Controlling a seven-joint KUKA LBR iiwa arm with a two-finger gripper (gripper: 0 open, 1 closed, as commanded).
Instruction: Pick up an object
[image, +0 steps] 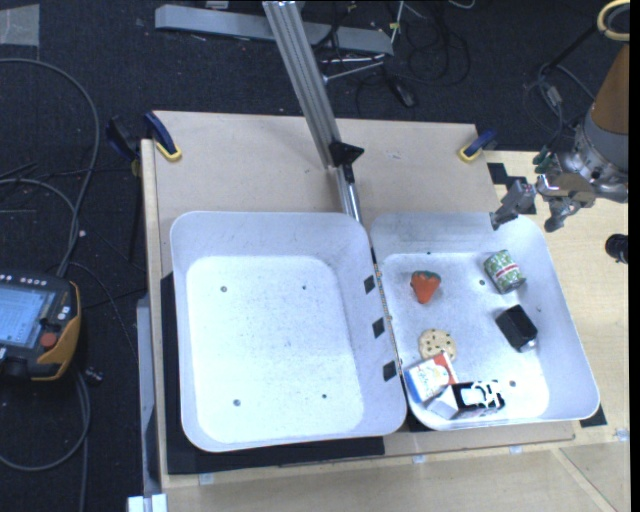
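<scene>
gripper (530, 208) spread open, holding nothing, above right bin's (570, 330) far corner; arm cut off at frame edge

A wooden bench (260, 170) carries blue-and-yellow clamps (160, 137) at its back corners. A metal pole (310, 85) slants across it. On the dark floor, left, lies a teach pendant (35, 325) among cables (50, 120).
</scene>
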